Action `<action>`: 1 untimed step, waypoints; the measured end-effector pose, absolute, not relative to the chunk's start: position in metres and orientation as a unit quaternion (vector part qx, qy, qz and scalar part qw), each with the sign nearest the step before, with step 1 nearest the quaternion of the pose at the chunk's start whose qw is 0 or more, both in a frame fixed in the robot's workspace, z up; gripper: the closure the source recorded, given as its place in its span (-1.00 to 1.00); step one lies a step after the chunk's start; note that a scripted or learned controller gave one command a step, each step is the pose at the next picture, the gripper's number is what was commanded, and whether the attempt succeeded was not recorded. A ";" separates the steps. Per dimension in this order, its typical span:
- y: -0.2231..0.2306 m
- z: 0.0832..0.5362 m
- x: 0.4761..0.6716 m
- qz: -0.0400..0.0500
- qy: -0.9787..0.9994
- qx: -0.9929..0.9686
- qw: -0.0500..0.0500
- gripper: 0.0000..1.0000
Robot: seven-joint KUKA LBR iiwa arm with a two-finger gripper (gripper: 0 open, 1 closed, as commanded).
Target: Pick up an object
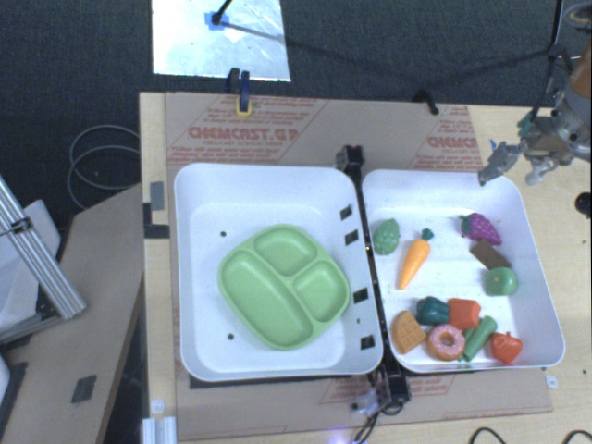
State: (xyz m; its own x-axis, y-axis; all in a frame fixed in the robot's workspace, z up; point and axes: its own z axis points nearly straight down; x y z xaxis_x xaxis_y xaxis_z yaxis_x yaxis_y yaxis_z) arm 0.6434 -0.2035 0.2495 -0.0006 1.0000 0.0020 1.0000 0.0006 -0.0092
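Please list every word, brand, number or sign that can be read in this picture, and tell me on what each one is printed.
"CHEMCAST GP", red print on the brown paper-covered sheet under the two white bins, left of centre; the last letters are blurred, so this reading is uncertain.
A second red print of the same kind near the sheet's right corner, slanted and too blurred to read.
The toy foods and the green divided plate bear no text.

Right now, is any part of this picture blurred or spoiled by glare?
In the camera view the gripper at the upper right looks soft and slightly blurred; the silvery sheet at the top glares brightly; the toy food, such as the carrot, and the green tray are sharp under even light.
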 end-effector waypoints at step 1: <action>-0.203 0.257 0.646 0.000 -0.708 -0.706 -0.001 -1.00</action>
